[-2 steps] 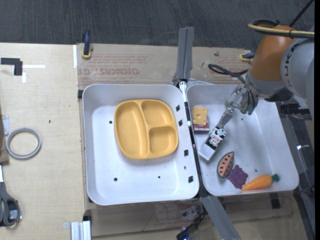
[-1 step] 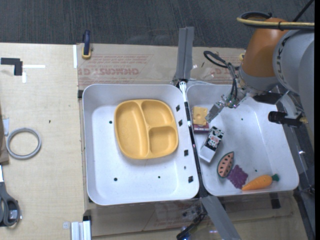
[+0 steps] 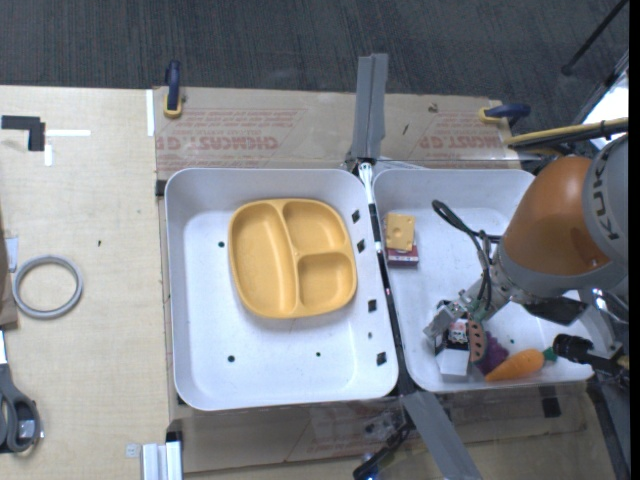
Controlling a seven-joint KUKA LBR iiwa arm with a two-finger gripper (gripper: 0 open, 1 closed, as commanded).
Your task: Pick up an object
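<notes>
My gripper (image 3: 452, 336) is low in the right bin (image 3: 520, 196), near its front wall, below the grey arm with its orange band (image 3: 558, 218). Just to its right, close against it, lie a small dark purple object (image 3: 482, 346) and an orange toy carrot (image 3: 515, 365). A small box with a yellow top and purple side (image 3: 401, 239) rests at the bin's back left, well apart from the gripper. I see nothing clearly held. In the left bin (image 3: 200, 348) sits a yellow divided plate (image 3: 293, 258).
A grey divider bar (image 3: 370, 108) runs between the bins at the back. On the bench to the left lie a grey tape ring (image 3: 45, 286) and scissors (image 3: 15, 420). Clamps (image 3: 173, 88) hold the cardboard behind the bins.
</notes>
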